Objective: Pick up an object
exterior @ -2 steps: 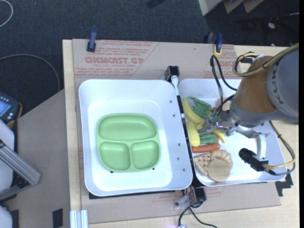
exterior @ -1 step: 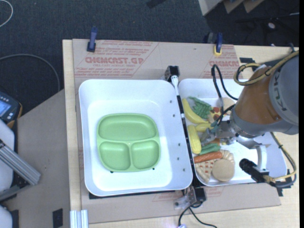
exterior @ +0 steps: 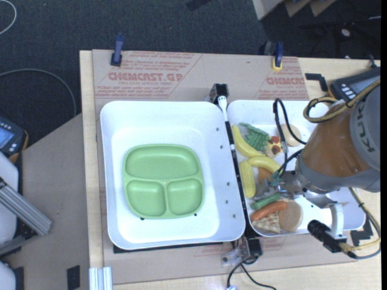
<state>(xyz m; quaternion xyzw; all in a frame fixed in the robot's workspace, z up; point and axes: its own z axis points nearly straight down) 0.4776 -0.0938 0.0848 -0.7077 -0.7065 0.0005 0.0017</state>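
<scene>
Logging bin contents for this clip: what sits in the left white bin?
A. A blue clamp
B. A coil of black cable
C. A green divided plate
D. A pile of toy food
C: the left white bin holds a green divided plate with three compartments, lying flat near its middle, while the toy food is piled in the right white bin under the arm.
</scene>
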